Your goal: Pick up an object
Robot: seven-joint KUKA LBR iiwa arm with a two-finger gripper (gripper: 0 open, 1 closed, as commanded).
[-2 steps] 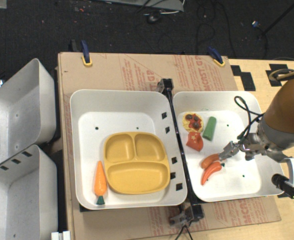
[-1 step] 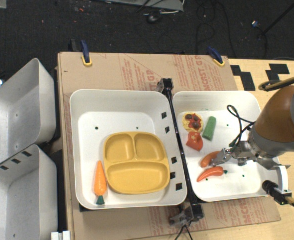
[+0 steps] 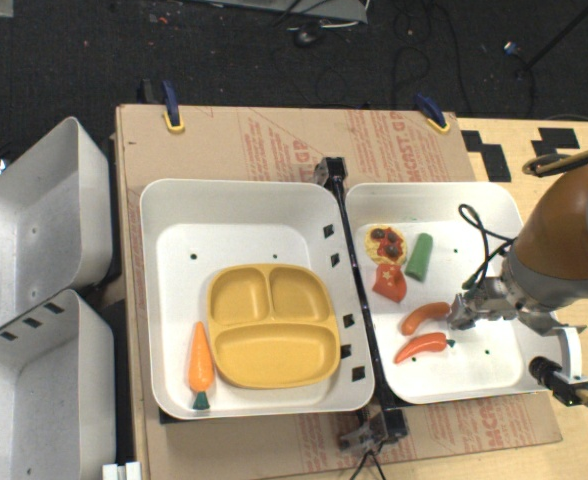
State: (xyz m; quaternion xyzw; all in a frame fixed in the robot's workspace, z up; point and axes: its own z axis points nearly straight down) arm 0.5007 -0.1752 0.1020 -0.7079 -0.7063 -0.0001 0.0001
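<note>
The right bin point(image 3: 494, 378) holds several toy foods. A pizza slice point(image 3: 385, 242) lies at the back, with a green pickle point(image 3: 419, 255) beside it. In front of them sit a red wedge point(image 3: 390, 283), an orange-red sausage point(image 3: 424, 316) and a red chili pepper point(image 3: 420, 346). My gripper point(image 3: 464, 313) is low in this bin, just right of the sausage's end and above the chili's stem end. The wrist hides the fingers.
The left bin point(image 3: 164, 268) carries a yellow divided plate point(image 3: 274, 325) and an orange carrot point(image 3: 201, 360) along its left side. A black divider point(image 3: 352, 278) runs between the bins. A black cable point(image 3: 479, 230) loops over the right bin. White containers point(image 3: 34, 228) stand left of the bench.
</note>
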